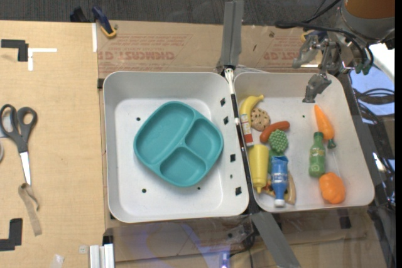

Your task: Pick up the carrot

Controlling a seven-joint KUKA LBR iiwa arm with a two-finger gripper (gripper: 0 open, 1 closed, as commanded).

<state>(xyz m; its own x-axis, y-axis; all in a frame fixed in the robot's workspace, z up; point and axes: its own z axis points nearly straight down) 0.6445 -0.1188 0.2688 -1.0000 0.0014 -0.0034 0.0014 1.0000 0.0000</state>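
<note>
Orange and likely light, stiff plastic, the carrot (323,123) lies in the right bin (359,135), just above the green bottle (318,157). Its long axis runs up-down, slightly slanted, green stub toward the bottle. I would pinch it across the middle. The gripper (316,86) hovers nearby; whether it is parted, I cannot tell.

The gripper (316,86) hung at the upper right of the frame, above the carrot (323,123); a teal plate (179,144) lay at centre-left.
</note>
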